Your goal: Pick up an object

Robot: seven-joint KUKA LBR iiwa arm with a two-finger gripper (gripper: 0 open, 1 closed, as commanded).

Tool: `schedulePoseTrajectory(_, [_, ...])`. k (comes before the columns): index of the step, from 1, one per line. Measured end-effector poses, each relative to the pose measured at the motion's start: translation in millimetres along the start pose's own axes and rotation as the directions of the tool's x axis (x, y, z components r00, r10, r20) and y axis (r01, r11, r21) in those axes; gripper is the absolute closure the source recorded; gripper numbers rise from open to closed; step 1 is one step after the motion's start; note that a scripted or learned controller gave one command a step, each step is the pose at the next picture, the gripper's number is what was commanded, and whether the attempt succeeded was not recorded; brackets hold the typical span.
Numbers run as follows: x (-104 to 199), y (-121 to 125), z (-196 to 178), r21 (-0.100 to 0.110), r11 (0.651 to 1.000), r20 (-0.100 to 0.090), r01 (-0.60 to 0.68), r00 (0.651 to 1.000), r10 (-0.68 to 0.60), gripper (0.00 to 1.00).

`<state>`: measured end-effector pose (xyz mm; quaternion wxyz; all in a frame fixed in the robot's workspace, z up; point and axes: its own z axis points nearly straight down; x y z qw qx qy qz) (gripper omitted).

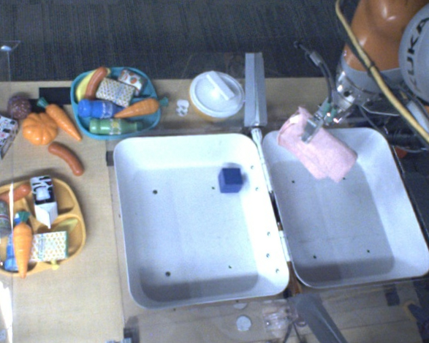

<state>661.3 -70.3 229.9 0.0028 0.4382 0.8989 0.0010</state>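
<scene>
The jaws look closed on the upper edge of a pink cloth (317,151), which seems pinched between the fingers of the gripper (315,127), though the contact is small and partly hidden. The cloth hangs or lies over the upper left corner of the right bin (367,259), its long axis running diagonally from that corner down and to the right, away from the gripper. The grip therefore sits at one end, so the rest will likely trail below on any lift. Across the divider, a small blue cube (231,179) rests in the left bin (193,278), well apart.
</scene>
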Motion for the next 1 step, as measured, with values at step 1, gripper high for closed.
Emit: schedulePoseTrajectory(1, [58.0, 47.3, 46.4, 0.002, 1.0, -0.003, -0.024, 1.0, 0.024, 1.0])
